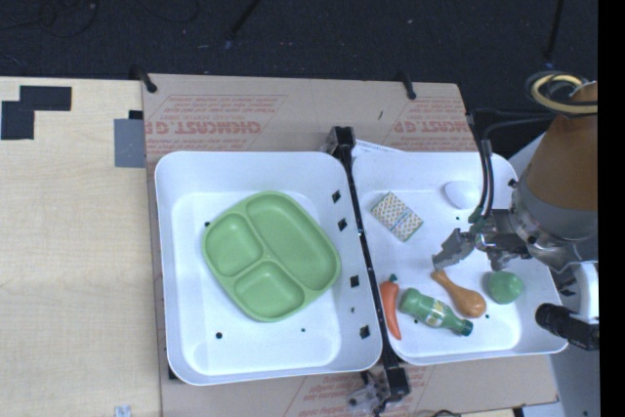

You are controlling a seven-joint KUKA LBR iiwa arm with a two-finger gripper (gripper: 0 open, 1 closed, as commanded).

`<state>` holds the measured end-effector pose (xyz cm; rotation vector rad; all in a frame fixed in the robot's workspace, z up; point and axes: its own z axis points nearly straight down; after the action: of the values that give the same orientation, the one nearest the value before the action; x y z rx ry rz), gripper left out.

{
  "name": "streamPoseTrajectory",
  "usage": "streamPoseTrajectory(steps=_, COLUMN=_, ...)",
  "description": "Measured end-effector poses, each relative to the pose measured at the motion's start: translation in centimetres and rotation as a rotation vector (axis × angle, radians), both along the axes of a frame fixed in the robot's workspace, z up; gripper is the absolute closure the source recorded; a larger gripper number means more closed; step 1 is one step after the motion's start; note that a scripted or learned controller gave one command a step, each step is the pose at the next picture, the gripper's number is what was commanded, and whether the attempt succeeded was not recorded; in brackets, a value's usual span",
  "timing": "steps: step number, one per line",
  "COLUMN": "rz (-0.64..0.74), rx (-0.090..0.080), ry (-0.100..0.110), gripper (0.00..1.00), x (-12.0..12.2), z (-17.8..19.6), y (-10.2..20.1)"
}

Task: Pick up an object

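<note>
The right bin [430, 173] holds several small objects. A patterned box [397, 215] lies near its middle and a white lump [457, 193] sits behind it. Toward the front are an orange carrot [391, 306], a green bottle [435, 311] lying on its side, a brown drumstick [461, 293] and a green round piece [505, 286]. My gripper [471, 251] hangs low over the right side of this bin, just behind the drumstick and left of the green round piece. I see nothing held in it.
The left bin [186, 210] holds a green divided plate [269, 254]. A black divider [354, 239] runs between the two bins. The arm's grey and orange body [566, 171] covers the right bin's far right edge. Cardboard [244, 117] lies under both bins.
</note>
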<state>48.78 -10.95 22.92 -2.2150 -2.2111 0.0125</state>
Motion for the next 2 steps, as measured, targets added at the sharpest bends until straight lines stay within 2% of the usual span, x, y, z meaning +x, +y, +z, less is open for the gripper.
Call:
streamPoseTrajectory(steps=1, rz=0.002, rx=-0.001, ry=-0.01, gripper=0.0, x=0.2, z=0.5, y=0.0)
streamPoseTrajectory(steps=2, rz=0.001, rx=0.0, ry=-0.003, gripper=0.0, x=-0.1, z=-6.0, y=-0.1)
